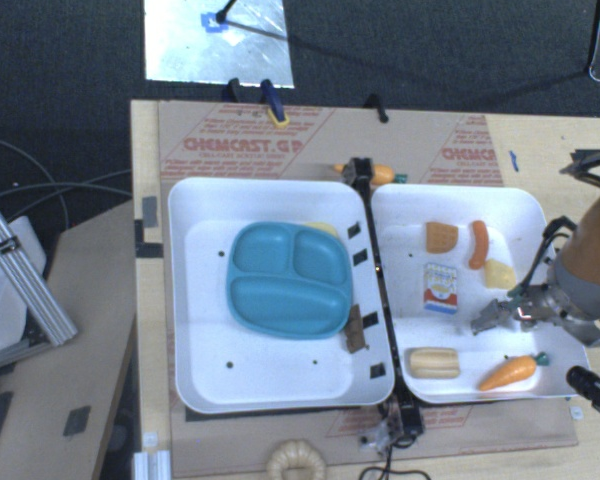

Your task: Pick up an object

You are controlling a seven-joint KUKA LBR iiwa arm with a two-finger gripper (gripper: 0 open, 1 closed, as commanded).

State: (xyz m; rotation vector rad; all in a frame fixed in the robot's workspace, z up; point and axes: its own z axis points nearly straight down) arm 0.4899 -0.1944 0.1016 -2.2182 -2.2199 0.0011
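The right bin point(525, 208) holds several toy foods. A tan toast slice point(441, 236), an orange-red sausage point(478, 244) and a pale yellow wedge point(499, 273) lie along its back. A small printed carton point(440, 288) lies mid-bin. A bread roll point(433, 362) and an orange carrot point(510, 370) rest by the front wall. My gripper point(492, 318) hangs low over the bin floor right of the carton, above the carrot and below the yellow wedge, and touches none of them. The arm point(585, 268) reaches in from the right.
The left bin point(195, 268) carries a blue divided plate point(288, 278), with a yellow piece point(323, 229) behind it and a brown item point(355, 333) by the divider. An orange object point(381, 175) sits behind the bins. A beige ring point(295, 460) lies at the front.
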